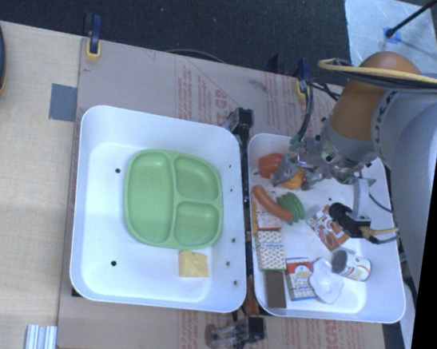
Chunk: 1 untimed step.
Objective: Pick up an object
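Observation:
My gripper (293,174) is down in the far left part of the right bin (380,313). It sits just right of a red tomato-like piece (268,163) and just behind an orange carrot with a green top (273,205). A small orange thing (316,175) shows right beside the gripper; I cannot tell if it is held. The grey arm with its orange band (367,94) comes in from the upper right and hides the bin's far right corner.
The right bin also holds printed packets (270,249), a brown block (275,289), a small can (352,266), a white cup (325,286) and a striped packet (323,225). In the left bin (91,216) lie a green divided plate (173,198) and a yellow block (194,264).

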Each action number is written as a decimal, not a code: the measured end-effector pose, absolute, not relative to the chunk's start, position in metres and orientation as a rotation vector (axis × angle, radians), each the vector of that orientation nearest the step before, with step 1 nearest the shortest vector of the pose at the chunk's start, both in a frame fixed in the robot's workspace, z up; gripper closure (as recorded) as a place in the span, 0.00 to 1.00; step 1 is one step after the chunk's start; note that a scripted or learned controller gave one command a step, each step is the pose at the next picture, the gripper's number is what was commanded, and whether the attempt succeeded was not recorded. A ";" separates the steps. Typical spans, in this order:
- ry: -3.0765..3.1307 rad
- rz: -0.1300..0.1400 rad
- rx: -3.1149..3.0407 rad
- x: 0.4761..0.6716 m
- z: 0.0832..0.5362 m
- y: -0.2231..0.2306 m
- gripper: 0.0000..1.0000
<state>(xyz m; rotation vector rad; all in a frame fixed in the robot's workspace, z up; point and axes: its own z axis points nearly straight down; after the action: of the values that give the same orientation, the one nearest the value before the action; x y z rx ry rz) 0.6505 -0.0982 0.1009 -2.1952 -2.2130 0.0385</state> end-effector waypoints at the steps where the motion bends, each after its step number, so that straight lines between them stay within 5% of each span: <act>1: -2.237 -0.013 -2.212 0.637 0.221 -0.017 1.00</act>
<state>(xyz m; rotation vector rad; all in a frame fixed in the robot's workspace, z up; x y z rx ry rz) 0.6372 -0.0175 0.2213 -2.2116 -2.2374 -0.0134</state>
